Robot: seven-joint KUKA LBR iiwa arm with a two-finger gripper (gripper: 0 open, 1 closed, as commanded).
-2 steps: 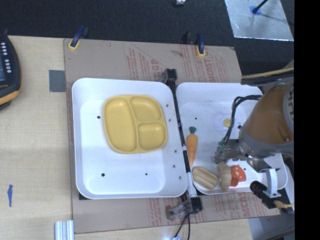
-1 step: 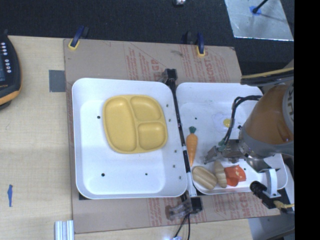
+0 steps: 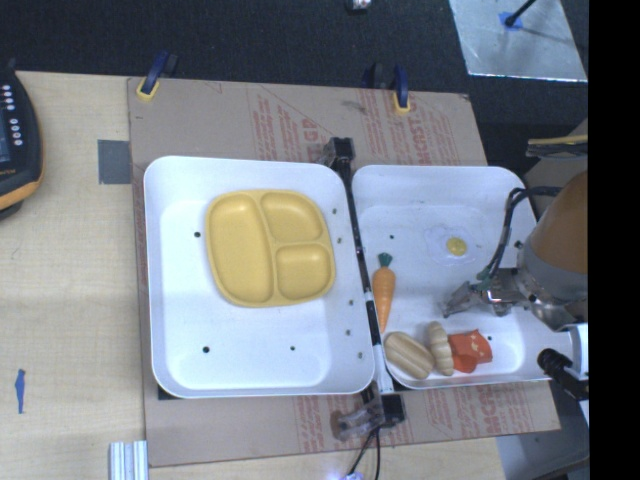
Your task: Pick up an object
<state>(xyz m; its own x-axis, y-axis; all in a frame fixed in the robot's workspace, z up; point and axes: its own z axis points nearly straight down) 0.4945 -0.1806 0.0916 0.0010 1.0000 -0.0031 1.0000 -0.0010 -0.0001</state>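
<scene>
In the right bin [image 3: 430,186], an orange toy carrot [image 3: 383,283] lies along the left wall. A tan bread loaf [image 3: 407,355], a smaller tan roll [image 3: 440,347] and a red piece [image 3: 469,350] sit together by the bin's front wall. A small yellow disc [image 3: 456,247] lies near the middle. My gripper [image 3: 478,299] hangs low over the right bin, just above the red piece and to the right of the carrot. Nothing shows held in it.
The left bin [image 3: 180,348] bears a yellow divided plate [image 3: 270,246]. A black divider runs between the bins. The arm's wrist and cables crowd the right bin's right side. A handheld controller [image 3: 15,138] lies at the bench's left edge.
</scene>
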